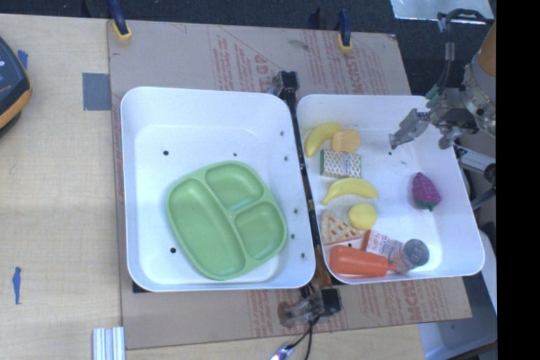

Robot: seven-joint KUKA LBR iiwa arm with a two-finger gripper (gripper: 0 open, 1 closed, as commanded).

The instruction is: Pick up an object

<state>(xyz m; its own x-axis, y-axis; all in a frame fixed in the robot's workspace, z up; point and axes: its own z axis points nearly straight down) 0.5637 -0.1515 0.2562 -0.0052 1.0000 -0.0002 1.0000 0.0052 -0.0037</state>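
Pick not yet begun: every object lies loose in the right bin [472, 253], none lifted. My jaws [407, 133] hang above that bin's upper right part, touching nothing; whether they stand apart or closed I cannot tell. Nearest candidate, the purple grapes [425, 190], lies below and to the right of them. The descent, the grasp and the lift all remain to be done.

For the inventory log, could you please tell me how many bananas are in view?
2. Upper banana lies near the right bin's top-left corner; lower banana sits below it, above the lemon. Others could be hidden.
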